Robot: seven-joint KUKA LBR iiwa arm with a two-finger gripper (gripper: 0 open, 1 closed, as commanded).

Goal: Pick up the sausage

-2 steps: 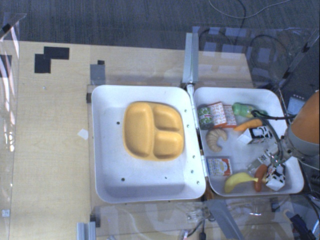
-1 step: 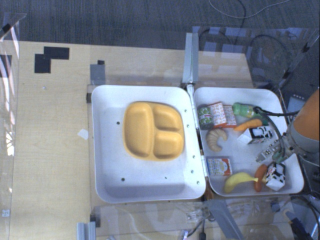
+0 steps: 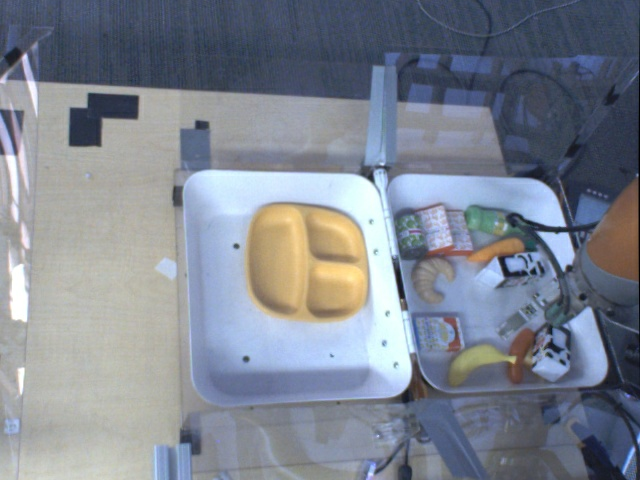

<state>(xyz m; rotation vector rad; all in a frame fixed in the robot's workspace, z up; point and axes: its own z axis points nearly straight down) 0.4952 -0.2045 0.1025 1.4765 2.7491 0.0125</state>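
Note:
The sausage (image 3: 519, 354), short and reddish-brown, lies near the front of the right bin (image 3: 590, 373), its lower end touching the tip of a yellow banana (image 3: 476, 363). My gripper (image 3: 537, 309) reaches in from the right and hangs low over the bin's right half, open. One black-and-white fingertip (image 3: 522, 265) is near the carrot and the other fingertip (image 3: 552, 352) is just right of the sausage. The sausage lies beside that lower finger, not between the two.
The right bin also holds an orange carrot (image 3: 497, 251), a green bottle (image 3: 487, 219), a green snack packet (image 3: 430, 230), a croissant (image 3: 433, 278) and a small packet (image 3: 438, 332). A yellow divided plate (image 3: 305, 260) sits in the left bin (image 3: 215, 358).

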